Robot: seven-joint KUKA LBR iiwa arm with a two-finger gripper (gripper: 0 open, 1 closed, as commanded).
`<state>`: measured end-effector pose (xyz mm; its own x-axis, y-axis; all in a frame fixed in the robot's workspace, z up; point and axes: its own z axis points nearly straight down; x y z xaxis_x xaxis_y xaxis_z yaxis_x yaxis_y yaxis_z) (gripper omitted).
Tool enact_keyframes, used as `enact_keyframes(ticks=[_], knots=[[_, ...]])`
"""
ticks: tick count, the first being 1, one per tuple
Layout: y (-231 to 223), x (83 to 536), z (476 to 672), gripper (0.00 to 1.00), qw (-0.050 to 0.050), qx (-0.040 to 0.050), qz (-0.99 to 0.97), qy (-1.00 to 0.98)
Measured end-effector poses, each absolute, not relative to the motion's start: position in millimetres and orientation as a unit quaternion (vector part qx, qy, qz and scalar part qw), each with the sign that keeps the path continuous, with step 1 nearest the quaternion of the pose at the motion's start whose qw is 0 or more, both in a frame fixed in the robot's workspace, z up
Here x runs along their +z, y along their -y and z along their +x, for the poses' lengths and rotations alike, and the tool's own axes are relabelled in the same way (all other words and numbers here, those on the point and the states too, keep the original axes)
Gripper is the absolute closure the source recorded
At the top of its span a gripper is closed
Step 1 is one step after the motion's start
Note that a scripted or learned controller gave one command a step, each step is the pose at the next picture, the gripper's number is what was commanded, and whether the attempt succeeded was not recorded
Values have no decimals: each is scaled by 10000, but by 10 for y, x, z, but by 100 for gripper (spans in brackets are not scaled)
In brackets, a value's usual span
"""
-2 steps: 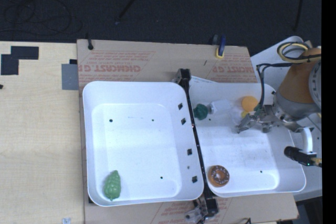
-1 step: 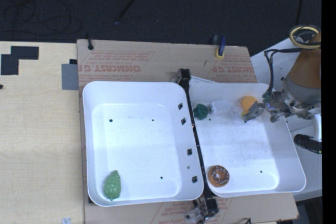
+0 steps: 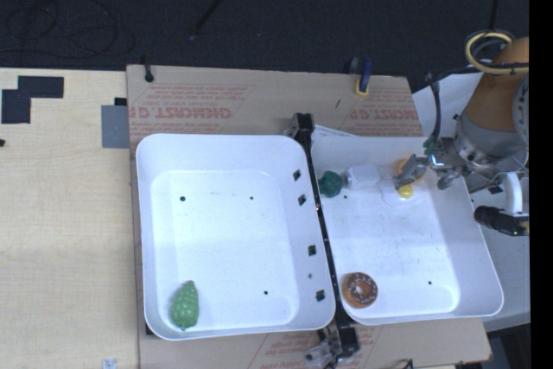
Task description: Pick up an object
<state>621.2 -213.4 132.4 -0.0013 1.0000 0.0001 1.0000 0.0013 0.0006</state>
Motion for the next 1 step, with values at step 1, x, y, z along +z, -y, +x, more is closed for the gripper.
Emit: enact_keyframes(ticks=[1], knots=[[2135, 1428, 6202, 100, -5, -9, 7053, -7089]])
